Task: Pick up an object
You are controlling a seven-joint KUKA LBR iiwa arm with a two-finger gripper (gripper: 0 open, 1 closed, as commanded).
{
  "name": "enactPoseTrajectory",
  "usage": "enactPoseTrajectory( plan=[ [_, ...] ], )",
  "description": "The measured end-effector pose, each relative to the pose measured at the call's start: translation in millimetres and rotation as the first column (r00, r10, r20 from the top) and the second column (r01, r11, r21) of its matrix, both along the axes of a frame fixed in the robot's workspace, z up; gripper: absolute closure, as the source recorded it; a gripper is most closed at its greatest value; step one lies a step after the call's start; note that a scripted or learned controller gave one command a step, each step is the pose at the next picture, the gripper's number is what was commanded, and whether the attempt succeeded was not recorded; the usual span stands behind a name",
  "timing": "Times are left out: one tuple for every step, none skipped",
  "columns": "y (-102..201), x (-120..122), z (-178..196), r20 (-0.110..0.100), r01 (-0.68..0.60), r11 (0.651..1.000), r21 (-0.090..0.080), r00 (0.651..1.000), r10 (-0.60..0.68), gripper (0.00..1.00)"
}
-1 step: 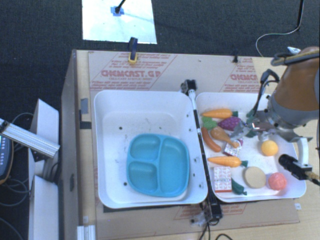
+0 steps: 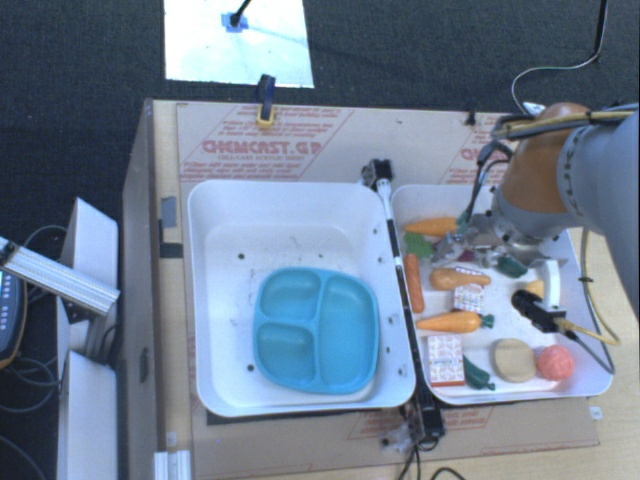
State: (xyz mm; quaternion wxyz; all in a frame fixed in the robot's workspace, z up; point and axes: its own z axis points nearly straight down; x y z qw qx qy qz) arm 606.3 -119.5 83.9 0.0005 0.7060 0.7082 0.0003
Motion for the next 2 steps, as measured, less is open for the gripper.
enactPoseTrajectory(
  plan=[
    [-10.6, 47.3, 1.0, 0.001, -0.002, 1.000, 0.000, 1.000, 0.002, 0.00],
    [-16.0, 56.4, -2.8, -0.033, -0.004, 1.000, 0.008, 0.999, 0.005, 0.00]
  ],
)
